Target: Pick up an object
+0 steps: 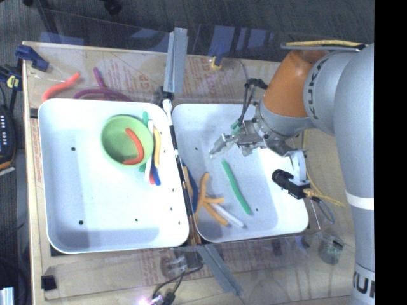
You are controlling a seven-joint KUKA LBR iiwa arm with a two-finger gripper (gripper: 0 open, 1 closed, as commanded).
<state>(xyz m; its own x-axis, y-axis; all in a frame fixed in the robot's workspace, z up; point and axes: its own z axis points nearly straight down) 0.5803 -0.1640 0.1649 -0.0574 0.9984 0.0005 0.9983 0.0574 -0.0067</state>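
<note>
My gripper [230, 143] hangs over the upper middle of the right bin [191, 122], its metal fingers [219, 143] spread open with nothing between them. Just below it a long green stick [235, 186] lies slanted on the bin floor. Orange sticks [205, 199] and a white stick [230, 220] lie crossed near the bin's lower left. In the left bin [76, 196] a green bowl [121, 138] holds a curved red piece [135, 146]. Green, yellow, red and blue sticks [154, 161] lie beside the bowl.
The grey arm with its orange band [289, 88] fills the right side above the right bin. A grey metal bar [175, 59] stands between the bins at the back. Red and purple tubes [89, 88] lie on the bench behind the left bin.
</note>
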